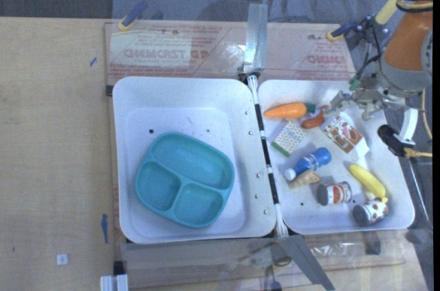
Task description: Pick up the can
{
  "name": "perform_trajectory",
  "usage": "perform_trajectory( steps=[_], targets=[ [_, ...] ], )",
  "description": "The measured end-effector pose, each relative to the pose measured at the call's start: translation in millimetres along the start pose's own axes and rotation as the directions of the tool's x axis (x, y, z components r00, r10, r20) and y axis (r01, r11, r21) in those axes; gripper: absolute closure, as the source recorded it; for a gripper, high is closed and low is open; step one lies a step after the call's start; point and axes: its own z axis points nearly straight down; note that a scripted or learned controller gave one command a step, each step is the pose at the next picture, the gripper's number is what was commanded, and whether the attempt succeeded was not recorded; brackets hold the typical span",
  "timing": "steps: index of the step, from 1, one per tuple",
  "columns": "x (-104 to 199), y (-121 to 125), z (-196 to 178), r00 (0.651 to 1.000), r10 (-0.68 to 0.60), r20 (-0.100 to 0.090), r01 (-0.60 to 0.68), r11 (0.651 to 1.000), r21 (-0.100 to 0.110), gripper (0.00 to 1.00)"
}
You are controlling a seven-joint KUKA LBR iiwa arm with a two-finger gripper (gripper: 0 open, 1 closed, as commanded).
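A small can [335, 194] with a red and white label lies on its side near the front of the right bin [405, 217]. A second can-like tin [371, 212] lies just to its right, by the front right corner. My gripper [360, 101] hangs over the back right part of that bin, under the orange-banded wrist [407, 49]. It is just above a red and white carton [342, 132] and well back from both cans. Nothing shows in its grasp.
The right bin also holds a carrot [285, 110], a sausage [313, 121], a green and white packet [289, 138], a blue bottle [309, 164] and a banana [368, 181]. A teal divided plate [183, 178] lies in the left bin [130, 104]. A metal divider [256, 42] stands behind.
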Motion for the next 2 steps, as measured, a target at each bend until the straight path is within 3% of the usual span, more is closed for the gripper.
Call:
perform_trajectory(
  steps=[1, 2],
  targets=[
    [16, -26, 25, 0.999, 0.051, 0.006, -0.051, 0.999, 0.005, 0.0],
    [28, -63, 25, 0.992, 0.129, 0.007, -0.129, 0.992, 0.004, 0.0]
  ],
)
